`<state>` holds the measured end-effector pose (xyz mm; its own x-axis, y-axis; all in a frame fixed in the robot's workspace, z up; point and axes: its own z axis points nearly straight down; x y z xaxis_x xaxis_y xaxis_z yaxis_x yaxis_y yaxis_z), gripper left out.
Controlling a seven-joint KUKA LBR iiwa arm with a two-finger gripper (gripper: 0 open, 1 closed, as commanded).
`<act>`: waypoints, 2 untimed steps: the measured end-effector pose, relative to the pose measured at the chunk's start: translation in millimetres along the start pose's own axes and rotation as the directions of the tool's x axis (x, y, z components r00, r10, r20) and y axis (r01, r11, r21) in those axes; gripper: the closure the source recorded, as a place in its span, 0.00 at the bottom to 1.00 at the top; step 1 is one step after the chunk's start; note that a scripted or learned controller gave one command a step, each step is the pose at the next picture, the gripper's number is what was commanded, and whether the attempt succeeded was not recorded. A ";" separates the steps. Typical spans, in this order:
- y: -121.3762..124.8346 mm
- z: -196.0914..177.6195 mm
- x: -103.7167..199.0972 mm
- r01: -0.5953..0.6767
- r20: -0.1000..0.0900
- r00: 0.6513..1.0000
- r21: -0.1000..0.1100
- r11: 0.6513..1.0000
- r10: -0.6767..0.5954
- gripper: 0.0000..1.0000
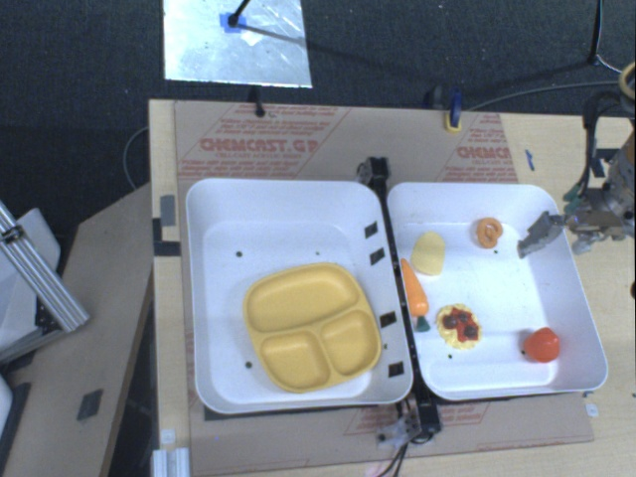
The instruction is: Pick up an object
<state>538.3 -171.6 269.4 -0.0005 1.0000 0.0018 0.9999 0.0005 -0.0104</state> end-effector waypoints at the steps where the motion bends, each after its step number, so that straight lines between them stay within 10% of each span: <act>1: 2.0 -6.7 0.7 0.003 0.003 1.000 -0.012 1.000 -0.003 0.00; 2: -6.3 42.2 4.6 0.001 0.001 1.000 -0.009 1.000 -0.001 0.00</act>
<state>531.6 -166.9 227.3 -0.0018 1.0000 0.0005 1.0000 0.0018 -0.0017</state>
